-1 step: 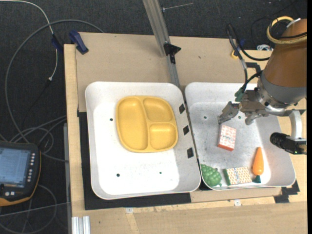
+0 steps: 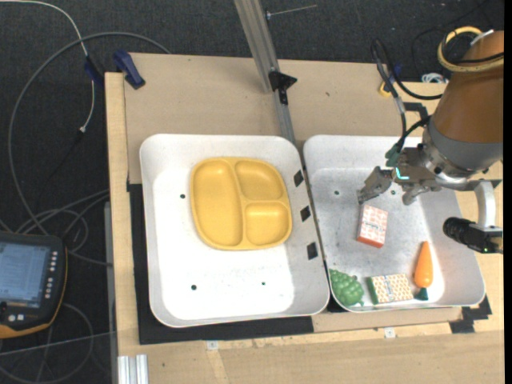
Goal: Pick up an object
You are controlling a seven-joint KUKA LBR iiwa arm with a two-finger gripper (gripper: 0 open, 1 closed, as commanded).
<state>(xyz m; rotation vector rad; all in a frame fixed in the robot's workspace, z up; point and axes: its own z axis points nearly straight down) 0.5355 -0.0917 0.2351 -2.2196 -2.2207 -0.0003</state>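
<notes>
In the right bin [image 2: 336, 162] lie a small orange-and-white box [image 2: 373, 226], an orange carrot [image 2: 423, 266], a green bunch of grapes [image 2: 346, 288] and a patterned flat box [image 2: 390, 288]. My gripper [image 2: 394, 186] hangs over the upper middle of that bin, just above the orange-and-white box, with its fingers spread apart and nothing between them. The box lies flat, a little below the fingertips.
The left bin [image 2: 160, 214] holds a yellow divided plate [image 2: 240, 202]. A metal pole [image 2: 260, 30] slants down to the gap between the bins. A black part of the arm [image 2: 472, 234] sticks out over the right bin's right edge. A tablet [image 2: 28, 277] lies off the bench at left.
</notes>
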